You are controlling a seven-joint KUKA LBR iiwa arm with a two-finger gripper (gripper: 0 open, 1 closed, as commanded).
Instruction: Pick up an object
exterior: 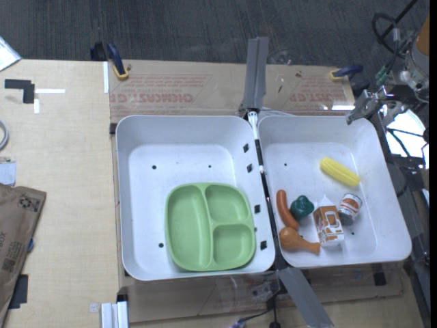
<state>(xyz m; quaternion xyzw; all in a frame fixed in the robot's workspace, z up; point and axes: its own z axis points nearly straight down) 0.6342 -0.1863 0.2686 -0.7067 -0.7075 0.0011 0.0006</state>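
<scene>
two shallow white plastic bins sit side by side on the pale wooden desk (61,156), rims touching along the middle seam. left white bin (136,183): a light green three-compartment plastic tray (210,225) sits toward its near right; bare floor along the far side and left wall. right white bin (311,142): far half bare except a yellow toy corn cob (339,171), lying alone at a slant toward the right wall, well apart from the rest. the other items crowd the near part: an orange toy sausage (286,208) close to the left wall, a dark green lumpy toy (301,206) touching it, an orange pear-shaped toy (297,240) nearest the near rim, a white and orange carton (328,225) just beside it, a small red and white can (349,207) against the carton's right. the tool (365,104) hangs at the right bin's far right corner, above the rim; how far open, cannot tell.
</scene>
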